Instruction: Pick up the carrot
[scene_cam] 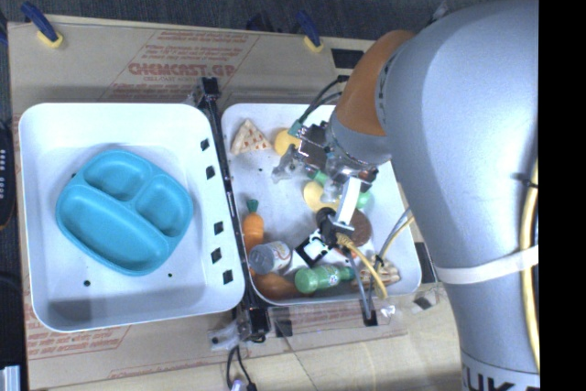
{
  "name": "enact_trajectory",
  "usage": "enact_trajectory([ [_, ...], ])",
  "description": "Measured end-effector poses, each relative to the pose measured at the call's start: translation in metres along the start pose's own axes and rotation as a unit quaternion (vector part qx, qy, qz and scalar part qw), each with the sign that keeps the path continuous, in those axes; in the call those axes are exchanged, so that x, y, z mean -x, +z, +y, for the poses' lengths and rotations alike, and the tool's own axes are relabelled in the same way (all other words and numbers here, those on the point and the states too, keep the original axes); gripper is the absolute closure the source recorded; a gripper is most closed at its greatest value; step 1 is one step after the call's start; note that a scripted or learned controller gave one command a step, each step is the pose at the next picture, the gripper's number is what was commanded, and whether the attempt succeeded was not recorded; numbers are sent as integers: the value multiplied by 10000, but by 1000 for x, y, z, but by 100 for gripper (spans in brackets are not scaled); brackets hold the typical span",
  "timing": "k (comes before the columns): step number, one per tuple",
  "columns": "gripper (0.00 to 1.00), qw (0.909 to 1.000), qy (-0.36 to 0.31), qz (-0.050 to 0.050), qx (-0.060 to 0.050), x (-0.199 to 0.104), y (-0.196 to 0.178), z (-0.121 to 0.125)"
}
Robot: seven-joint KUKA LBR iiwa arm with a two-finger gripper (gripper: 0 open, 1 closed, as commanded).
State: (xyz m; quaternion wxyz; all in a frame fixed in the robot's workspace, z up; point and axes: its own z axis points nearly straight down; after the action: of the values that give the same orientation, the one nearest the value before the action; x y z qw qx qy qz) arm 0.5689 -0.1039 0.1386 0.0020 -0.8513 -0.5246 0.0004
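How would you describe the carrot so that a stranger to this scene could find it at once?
Look in the right bin, along its left wall beside the divider. About halfway down lies the carrot, just above a metal can. It is small, orange and green-topped, unlike the pale wedge higher up.

Two white bins sit side by side: the left bin holds one blue divided plate; the right bin holds one carrot, one green bottle, one can and one sandwich wedge.
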Motion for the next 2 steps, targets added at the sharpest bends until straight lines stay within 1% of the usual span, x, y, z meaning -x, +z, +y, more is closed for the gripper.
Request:
enact_trajectory([
  [1, 0, 9965, 772, 72, 298, 19, 29, -52],
  [2, 0, 9901, 1400, 15, -11, -12, -55, -74],
])
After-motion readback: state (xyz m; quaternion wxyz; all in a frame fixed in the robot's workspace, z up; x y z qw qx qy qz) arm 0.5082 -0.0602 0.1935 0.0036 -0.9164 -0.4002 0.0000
